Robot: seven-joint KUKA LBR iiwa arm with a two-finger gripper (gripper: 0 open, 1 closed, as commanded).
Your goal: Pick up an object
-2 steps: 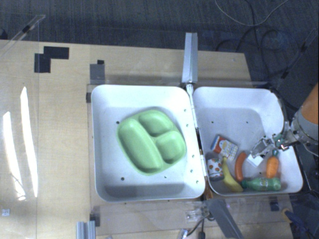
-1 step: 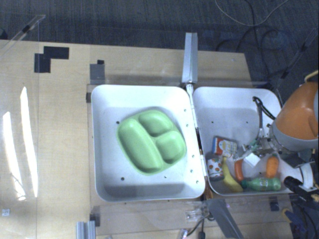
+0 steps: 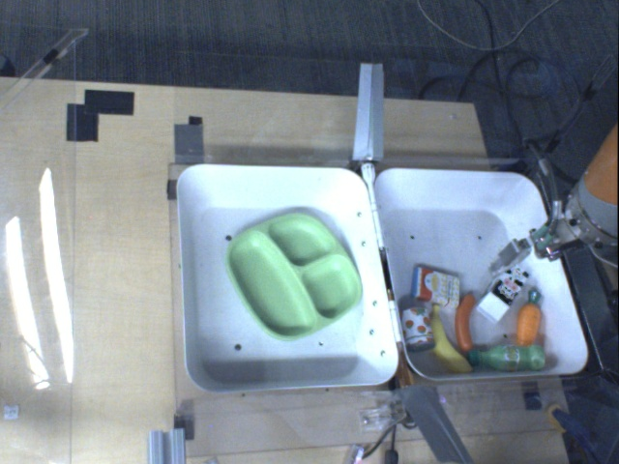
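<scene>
Pickable objects clustered in near corner of right bin [image 3: 455, 211]: carrot [image 3: 527, 323], green bottle [image 3: 508, 358], banana [image 3: 445, 341], red sausage-like piece [image 3: 465, 319], small can [image 3: 417, 326], printed carton [image 3: 436, 283], small black-and-white item [image 3: 510, 286]. Left bin [image 3: 203, 259] holds a green divided tray [image 3: 293, 275]. Gripper [image 3: 542, 245] hovers at right bin's right rim, above the pile; nothing seen in it, opening cannot be told. Judged: approach step. Next: descend onto one isolated item, likely carrot.

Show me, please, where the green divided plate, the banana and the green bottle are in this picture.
green divided plate [image 3: 290, 276]: camera view, on the rib between its compartments.
banana [image 3: 446, 346]: camera view, on the middle of its curved body.
green bottle [image 3: 510, 358]: camera view, on its body.
</scene>
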